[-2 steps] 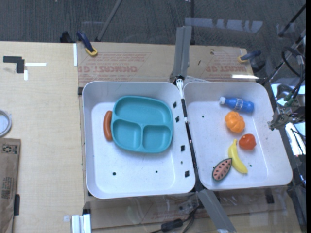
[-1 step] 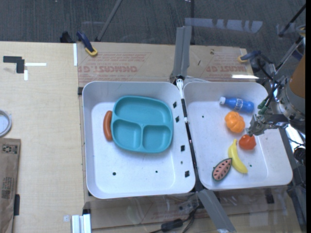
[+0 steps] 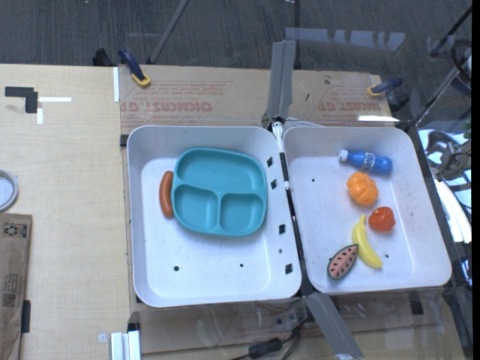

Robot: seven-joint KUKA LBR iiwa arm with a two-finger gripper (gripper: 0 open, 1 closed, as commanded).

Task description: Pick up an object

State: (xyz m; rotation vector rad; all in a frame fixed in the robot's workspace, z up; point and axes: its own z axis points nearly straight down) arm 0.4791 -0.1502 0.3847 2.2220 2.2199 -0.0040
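Observation:
The right bin (image 3: pixel 319 201) holds a blue bottle (image 3: pixel 366 160) lying on its side near the back. Below it sits an orange fruit (image 3: pixel 363 189), then a red tomato (image 3: pixel 382 219). A yellow banana (image 3: pixel 367 244) lies beside a watermelon slice (image 3: pixel 342 262) near the front. In the left bin (image 3: pixel 210 268) a teal divided plate (image 3: pixel 219 192) rests toward the back, with an orange-red sausage (image 3: pixel 166 193) tight against its left edge.
A raised rim with black clips (image 3: pixel 285 201) separates the two bins. Blue-and-yellow clamps (image 3: pixel 133 69) hold cardboard behind them. A tape roll (image 3: pixel 4 192) and a brown paper bag (image 3: pixel 13 276) lie on the wooden bench at the far left.

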